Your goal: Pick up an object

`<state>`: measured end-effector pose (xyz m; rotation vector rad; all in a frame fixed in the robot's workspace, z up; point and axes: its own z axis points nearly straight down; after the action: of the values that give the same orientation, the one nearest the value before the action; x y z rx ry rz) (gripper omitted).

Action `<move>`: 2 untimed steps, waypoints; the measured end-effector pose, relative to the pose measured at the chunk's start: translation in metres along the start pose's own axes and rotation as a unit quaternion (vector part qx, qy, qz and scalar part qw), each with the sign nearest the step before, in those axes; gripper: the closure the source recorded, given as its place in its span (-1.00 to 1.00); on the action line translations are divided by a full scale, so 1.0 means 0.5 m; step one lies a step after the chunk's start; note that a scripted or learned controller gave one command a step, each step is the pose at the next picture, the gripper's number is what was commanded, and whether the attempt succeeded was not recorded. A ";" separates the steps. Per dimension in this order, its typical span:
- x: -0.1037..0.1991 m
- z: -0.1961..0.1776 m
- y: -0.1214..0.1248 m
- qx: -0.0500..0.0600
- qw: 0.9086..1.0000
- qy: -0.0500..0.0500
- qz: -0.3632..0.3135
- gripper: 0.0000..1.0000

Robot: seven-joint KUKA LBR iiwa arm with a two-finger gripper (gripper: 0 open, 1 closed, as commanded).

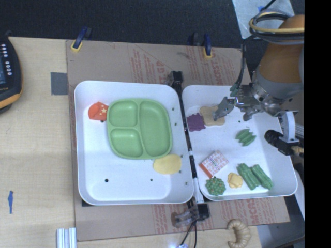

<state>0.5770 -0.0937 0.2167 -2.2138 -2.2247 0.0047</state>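
Toys lie all over the right bin [279,192]: a tan flat piece [209,113], a purple grape bunch [195,122], a small green pod [245,137], a red and white packet [214,163], a green broccoli [215,186], a little yellow lump [235,180] and two long green beans [254,176]. The gripper [223,109] hangs low at the tan piece — its tip covers that piece's right end, so I cannot tell how the fingers stand. The arm [279,61] is cut off at the right edge. The left bin [93,180] has a green tray [139,128], a red toy [98,111] half tucked behind it, and a yellow piece [167,164].
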 end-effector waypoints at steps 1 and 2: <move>-0.132 0.250 0.012 0.006 1.000 -0.001 0.002 -1.00; -0.244 0.250 -0.041 0.001 1.000 -0.001 0.003 -1.00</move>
<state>0.5567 -0.2160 0.0917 -2.2210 -2.2169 0.0091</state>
